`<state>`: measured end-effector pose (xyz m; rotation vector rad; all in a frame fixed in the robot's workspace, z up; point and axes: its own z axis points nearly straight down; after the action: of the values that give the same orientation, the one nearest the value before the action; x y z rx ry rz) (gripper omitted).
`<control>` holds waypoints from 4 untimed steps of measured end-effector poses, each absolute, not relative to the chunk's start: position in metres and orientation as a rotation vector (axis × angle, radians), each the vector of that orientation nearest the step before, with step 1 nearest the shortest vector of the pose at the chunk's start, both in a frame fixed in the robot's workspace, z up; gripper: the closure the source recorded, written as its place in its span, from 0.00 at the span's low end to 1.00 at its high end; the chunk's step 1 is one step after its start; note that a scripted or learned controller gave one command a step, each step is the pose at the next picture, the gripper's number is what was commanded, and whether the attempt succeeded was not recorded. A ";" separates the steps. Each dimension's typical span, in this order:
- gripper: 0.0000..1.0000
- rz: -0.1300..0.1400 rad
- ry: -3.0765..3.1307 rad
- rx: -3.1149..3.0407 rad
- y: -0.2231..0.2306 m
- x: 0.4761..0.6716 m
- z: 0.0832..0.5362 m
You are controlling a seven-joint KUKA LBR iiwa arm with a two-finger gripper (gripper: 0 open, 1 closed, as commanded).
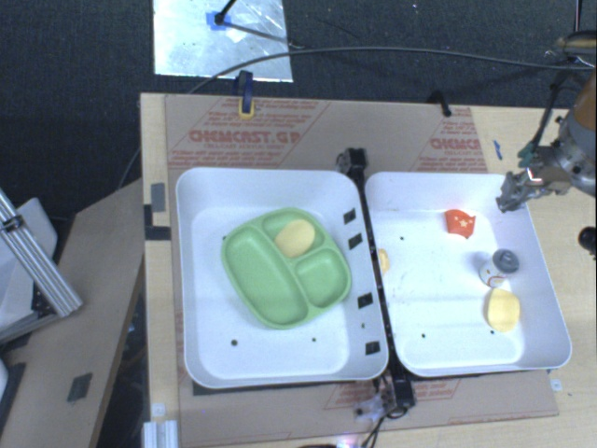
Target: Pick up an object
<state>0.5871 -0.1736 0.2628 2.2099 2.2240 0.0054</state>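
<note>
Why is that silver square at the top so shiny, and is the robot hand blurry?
In the camera view, the silver sheet throws back the lamp as bright white glare; the white bins look evenly lit with soft shadows along their walls; the gripper near the right bin's top corner looks a bit soft and smeared, so its details are hard to read; the green plate looks sharp.

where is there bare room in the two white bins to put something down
Right white bin: bare floor left of the orange piece and pale yellow lump. Its right side is crowded, grey round piece included. Left white bin: a strip below the green divided plate.
</note>
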 end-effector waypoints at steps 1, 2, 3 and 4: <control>1.00 0.002 2.231 2.213 -0.130 0.578 0.251; 1.00 0.004 2.233 2.210 -0.075 0.573 0.255; 1.00 0.003 2.233 2.211 -0.021 0.557 0.255; 1.00 0.002 2.233 2.213 0.028 0.546 0.234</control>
<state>0.5459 0.0283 0.2344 2.2129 2.2334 0.0017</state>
